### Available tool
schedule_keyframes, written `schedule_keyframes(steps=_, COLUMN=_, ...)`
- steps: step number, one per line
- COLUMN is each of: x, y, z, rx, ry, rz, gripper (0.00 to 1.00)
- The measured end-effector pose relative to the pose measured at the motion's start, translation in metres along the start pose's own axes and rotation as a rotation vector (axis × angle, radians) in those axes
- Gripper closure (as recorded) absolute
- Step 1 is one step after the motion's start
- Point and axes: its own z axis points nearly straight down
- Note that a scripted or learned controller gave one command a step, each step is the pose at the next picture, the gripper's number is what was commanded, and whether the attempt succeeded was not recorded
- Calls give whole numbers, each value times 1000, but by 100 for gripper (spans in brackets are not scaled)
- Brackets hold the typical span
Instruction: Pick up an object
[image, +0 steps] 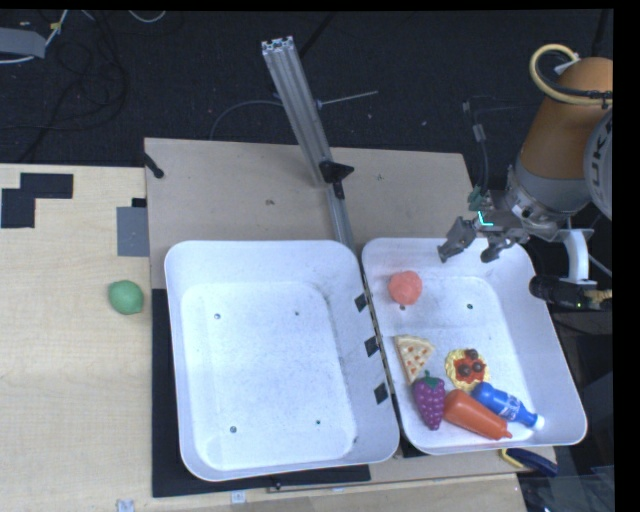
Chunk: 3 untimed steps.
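The right bin (530, 300) holds several toy foods. A pink-red ball (405, 287) lies near its back left. Toward the front sit a pizza slice (412, 354), a bunch of purple grapes (429, 398), a small round pizza (466, 367), an orange carrot (476, 416) and a blue bottle (505, 405). My gripper (473, 247) hangs over the bin's back rim, to the right of the ball and above it. Its two dark fingers are spread apart, with nothing between them.
The left bin (200, 270) stands beside the right one. A green ball (126, 297) rests on the bench left of the bins. A slanted metal rail (305, 120) rises behind the bins. The arm enters from the upper right.
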Motion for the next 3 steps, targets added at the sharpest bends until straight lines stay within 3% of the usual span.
schedule_keyframes(steps=1, x=0, y=0, z=0, rx=0, ry=0, rz=0, gripper=0)
schedule_keyframes(steps=2, x=1, y=-11, z=53, rx=4, ry=0, rz=0, gripper=0)
schedule_keyframes(steps=3, x=3, y=-6, z=97, rx=3, ry=0, rz=-1, gripper=0)
